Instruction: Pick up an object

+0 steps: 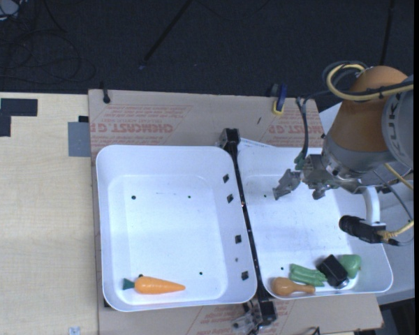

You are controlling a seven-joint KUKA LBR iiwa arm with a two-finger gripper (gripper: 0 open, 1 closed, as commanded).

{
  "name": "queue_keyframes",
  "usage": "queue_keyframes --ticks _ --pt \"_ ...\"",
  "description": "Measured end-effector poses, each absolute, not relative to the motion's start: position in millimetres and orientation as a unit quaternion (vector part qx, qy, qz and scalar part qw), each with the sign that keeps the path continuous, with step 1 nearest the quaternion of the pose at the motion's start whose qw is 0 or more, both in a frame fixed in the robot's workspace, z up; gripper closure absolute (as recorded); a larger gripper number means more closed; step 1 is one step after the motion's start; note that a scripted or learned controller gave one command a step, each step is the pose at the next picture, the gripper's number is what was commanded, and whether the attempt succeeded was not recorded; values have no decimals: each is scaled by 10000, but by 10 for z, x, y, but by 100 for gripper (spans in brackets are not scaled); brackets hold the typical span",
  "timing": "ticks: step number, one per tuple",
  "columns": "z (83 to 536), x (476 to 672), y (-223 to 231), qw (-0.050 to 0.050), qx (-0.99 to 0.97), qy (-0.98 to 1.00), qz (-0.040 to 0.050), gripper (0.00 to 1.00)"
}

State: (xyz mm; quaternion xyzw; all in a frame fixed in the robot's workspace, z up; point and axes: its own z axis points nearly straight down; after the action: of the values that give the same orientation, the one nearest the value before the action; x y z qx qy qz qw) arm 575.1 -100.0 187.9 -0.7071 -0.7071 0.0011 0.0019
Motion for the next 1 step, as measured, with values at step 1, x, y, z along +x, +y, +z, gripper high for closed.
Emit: queue_keyframes --ticks 1 --pt "2835 5486 -1689 -40 -7092 -7050 -6 0"
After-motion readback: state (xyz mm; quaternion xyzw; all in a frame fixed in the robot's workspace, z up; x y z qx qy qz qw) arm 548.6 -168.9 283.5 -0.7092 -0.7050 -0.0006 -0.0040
